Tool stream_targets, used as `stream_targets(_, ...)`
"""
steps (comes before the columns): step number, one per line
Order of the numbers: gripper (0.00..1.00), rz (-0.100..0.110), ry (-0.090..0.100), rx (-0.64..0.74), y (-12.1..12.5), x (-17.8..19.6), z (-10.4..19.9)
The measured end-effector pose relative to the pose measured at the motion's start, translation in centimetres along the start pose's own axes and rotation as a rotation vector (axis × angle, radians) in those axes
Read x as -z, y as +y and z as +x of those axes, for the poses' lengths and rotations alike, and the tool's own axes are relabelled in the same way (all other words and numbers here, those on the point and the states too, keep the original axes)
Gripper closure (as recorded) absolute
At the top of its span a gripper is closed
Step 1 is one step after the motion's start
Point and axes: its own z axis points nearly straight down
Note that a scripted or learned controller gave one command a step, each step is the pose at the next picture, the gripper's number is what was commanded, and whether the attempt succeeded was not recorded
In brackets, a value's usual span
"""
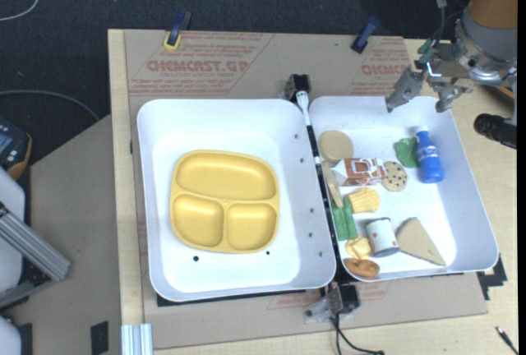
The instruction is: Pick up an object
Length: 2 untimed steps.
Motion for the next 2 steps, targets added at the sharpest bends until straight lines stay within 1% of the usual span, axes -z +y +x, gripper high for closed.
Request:
stream_targets(1, 0.00, -0.013, -0.002, 0.002, 0.2, 0.8, 0.0)
stream_targets(2, 0.00, -0.011, -0.001, 0.003, 0.3, -3.4, 0.3)
